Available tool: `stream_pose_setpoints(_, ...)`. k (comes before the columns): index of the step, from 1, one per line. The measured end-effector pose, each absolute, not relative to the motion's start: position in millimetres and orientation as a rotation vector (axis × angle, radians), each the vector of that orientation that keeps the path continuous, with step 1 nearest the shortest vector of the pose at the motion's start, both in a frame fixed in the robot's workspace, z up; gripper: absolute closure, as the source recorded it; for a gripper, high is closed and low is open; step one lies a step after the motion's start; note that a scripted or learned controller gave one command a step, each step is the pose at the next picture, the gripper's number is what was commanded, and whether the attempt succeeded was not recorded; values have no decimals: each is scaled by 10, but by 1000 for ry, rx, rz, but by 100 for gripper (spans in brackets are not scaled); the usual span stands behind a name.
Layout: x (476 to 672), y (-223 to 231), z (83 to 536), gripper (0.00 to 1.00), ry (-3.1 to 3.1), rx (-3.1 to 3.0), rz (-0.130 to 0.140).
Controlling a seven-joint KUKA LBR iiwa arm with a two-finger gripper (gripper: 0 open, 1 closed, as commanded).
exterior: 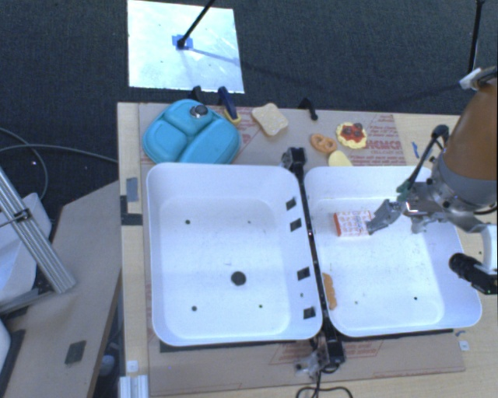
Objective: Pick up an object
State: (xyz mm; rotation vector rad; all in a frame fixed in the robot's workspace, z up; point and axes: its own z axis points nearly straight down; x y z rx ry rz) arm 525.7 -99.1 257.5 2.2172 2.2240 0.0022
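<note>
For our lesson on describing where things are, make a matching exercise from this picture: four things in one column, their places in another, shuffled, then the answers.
Things:
1. red and white packet
2. dark round piece
3. blue lidded container
4. orange stick

Places:
A. on the bench behind the left bin
B. floor of the left bin
C. right bin, by its left wall
D. right bin, near the gripper

Pairs: 1-D, 2-B, 3-A, 4-C

A dark blue-black carpet (70, 70) is seen around the bench. A pale, shiny sheet (183, 47) is laid flat on it at the top, and a thin dark rod (198, 22) is set slantwise across that sheet. At the left, a tan tabletop (78, 264) is placed beside the bench, and a silver aluminium rail (31, 233) is angled over it. Thin cables (47, 151) are trailed over the carpet.
</note>
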Motion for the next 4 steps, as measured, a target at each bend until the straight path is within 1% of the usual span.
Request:
stream_pose_setpoints(1,5553,-1576,1248,0,2221,2228,-9)
stream_pose_setpoints(2,6085,-1732,872,0,2225,2213,11)
stream_pose_setpoints(3,6691,-2070,852,0,2235,2218,-8)
stream_pose_setpoints(4,5381,-2089,894,0,2212,2217,6)
